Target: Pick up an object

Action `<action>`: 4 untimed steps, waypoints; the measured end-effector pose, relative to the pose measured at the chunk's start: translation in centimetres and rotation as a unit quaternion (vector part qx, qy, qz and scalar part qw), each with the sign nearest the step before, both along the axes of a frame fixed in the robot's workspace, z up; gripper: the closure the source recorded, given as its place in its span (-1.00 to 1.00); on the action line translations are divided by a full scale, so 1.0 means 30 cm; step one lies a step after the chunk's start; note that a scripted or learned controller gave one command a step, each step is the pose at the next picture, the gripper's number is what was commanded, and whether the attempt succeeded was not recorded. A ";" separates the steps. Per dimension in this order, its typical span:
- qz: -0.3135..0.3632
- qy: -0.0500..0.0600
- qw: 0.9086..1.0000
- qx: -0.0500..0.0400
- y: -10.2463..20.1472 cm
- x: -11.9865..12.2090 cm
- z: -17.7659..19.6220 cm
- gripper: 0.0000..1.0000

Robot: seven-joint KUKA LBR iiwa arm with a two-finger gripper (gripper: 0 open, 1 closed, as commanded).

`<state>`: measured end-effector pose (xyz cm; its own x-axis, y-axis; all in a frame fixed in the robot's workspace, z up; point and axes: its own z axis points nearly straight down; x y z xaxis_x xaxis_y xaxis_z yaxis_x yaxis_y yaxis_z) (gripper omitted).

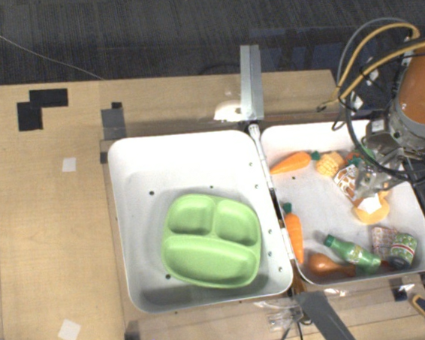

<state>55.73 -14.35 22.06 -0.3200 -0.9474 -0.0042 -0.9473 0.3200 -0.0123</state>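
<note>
Orange-banded arm (422, 98) hides hand.

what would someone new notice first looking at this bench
The bright green divided plate stands out first, lying alone in the left bin. Next comes the clutter in the right bin: two carrots, a corn cob and a green bottle near the front. The gripper hangs low over the right bin's far right part, above a yellow-orange item.

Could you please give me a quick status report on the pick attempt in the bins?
Gripper low in right bin, over orange wedge. Grasp unconfirmed. Corn and carrot crowd close; green tray in left bin.
</note>
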 end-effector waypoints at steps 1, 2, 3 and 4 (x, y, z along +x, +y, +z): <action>-0.007 0.001 1.000 0.002 0.344 0.021 0.079 1.00; -0.016 0.002 1.000 0.004 0.722 0.195 0.099 1.00; 0.081 0.001 0.997 0.001 0.639 0.376 0.189 1.00; 0.200 0.003 0.980 -0.001 0.216 0.281 0.006 1.00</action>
